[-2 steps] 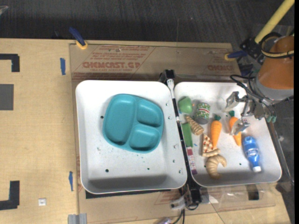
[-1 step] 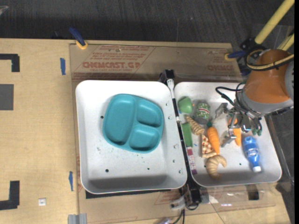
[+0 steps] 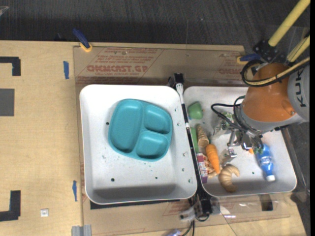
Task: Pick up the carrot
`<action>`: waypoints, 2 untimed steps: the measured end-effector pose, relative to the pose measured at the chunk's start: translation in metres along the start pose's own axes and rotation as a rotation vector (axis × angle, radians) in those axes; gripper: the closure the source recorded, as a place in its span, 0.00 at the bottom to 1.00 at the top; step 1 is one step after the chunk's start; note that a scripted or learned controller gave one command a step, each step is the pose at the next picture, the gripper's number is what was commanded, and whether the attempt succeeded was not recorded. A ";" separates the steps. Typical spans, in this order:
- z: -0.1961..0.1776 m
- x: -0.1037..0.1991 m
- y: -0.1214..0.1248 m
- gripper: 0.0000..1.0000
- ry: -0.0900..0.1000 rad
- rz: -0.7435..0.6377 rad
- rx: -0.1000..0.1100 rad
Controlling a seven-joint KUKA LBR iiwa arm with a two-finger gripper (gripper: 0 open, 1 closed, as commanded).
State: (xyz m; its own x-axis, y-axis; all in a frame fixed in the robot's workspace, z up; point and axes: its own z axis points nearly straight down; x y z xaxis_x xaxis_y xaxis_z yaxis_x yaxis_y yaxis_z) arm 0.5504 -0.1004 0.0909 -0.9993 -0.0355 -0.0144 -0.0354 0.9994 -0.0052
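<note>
Over the right bin (image 3: 288,178), the gripper (image 3: 241,142) is hanging with fingers slightly parted, gripping nothing, just right of the carrot (image 3: 212,157). Carrot is lying near the bin's left wall, beside a croissant (image 3: 228,176); a blue bottle (image 3: 265,162) is sitting opposite.

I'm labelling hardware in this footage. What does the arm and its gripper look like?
The arm is grey with a broad orange band above the wrist and part of a dark printed letter on its side. Black cables loop around the band. The gripper below is a small cluster of dark and silvery metal parts.
</note>
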 end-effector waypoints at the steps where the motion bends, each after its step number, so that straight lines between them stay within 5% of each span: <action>1: -0.001 0.022 0.003 0.00 -0.004 0.283 0.001; 2: -0.001 0.064 -0.004 0.00 -0.008 0.563 -0.002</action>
State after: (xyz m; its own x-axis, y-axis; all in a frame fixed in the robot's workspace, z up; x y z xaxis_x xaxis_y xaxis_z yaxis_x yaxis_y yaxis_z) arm 0.4867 -0.1063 0.0915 -0.8640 0.5031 -0.0220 0.5030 0.8642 0.0069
